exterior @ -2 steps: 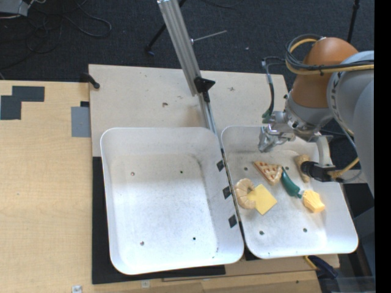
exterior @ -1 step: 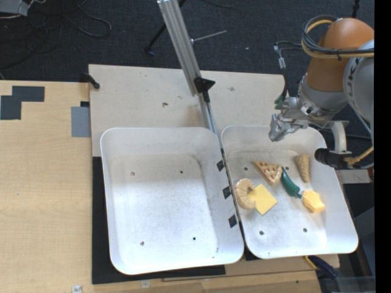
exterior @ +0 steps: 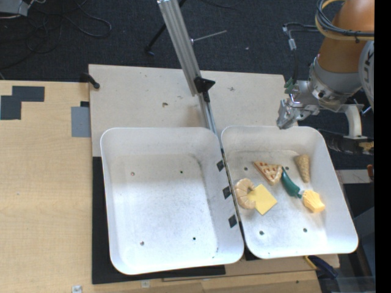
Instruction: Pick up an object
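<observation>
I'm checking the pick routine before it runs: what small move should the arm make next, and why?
Probably lower toward the tan cone-shaped toy: the gripper hangs above the right white bin's back rim, and that toy lies nearest it.

Arm (exterior: 345,35): cut off by right edge and top edge, upper links out of frame. Gripper (exterior: 286,121), above the far edge of right bin (exterior: 342,224): small and dark vs. background, finger gap unreadable. Round tan piece (exterior: 245,193) nr the right bin's left wall: partly covered by yellow slab (exterior: 264,199), shape unclear. Green-handled item (exterior: 289,184): tip touches or passes under yellow lump (exterior: 314,201), can't tell which. Silver post (exterior: 183,47): base hidden betw. the bins. Bench (exterior: 36,188): cut off at left and bottom edges.
</observation>
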### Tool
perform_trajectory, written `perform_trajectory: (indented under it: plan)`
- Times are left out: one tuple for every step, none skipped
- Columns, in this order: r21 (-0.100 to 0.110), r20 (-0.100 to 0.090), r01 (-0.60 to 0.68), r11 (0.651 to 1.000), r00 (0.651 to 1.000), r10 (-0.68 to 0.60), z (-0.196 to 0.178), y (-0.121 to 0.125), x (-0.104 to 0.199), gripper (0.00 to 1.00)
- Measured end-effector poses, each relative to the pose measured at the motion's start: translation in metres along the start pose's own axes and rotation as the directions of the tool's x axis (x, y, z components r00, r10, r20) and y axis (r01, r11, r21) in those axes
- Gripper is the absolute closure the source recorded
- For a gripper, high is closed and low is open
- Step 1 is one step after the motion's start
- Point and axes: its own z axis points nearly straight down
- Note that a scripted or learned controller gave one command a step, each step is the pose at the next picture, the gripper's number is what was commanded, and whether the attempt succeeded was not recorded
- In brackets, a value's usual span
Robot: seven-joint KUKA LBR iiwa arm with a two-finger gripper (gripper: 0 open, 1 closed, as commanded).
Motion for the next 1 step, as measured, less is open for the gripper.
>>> perform_trajectory:
  plan:
    - [0.011, -0.003, 0.002, 1.0, 1.0, -0.002, 0.0138, -0.0355, 0.0475, 1.0]
